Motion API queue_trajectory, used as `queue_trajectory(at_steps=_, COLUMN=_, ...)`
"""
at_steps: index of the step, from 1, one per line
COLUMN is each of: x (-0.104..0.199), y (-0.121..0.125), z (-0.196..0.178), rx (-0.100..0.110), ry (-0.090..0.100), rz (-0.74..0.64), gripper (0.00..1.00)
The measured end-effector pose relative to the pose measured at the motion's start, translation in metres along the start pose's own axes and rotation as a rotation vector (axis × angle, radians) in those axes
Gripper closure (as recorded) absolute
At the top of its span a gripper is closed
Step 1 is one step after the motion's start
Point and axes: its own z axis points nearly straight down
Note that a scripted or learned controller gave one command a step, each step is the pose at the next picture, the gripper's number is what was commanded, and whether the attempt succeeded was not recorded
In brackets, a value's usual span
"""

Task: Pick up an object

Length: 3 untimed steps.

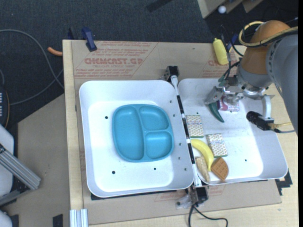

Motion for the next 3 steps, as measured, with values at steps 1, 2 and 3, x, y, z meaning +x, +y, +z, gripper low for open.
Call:
queue_trajectory(at_steps=1, x=0.001, y=0.002, z=-0.012, rx=-0.008, ry=-0.001, rz=-0.001, gripper=1.0)
queue_trajectory(at_steps=2, x=0.025, y=-0.071, z=-0.049, rx=0.009, ry=0.004, rz=0.001, gripper=1.0)
queue_trajectory(at_steps=3, x=0.072, y=-0.109, z=-0.096, rx=0.01, ry=0.004, rz=0.0, gripper=1.0)
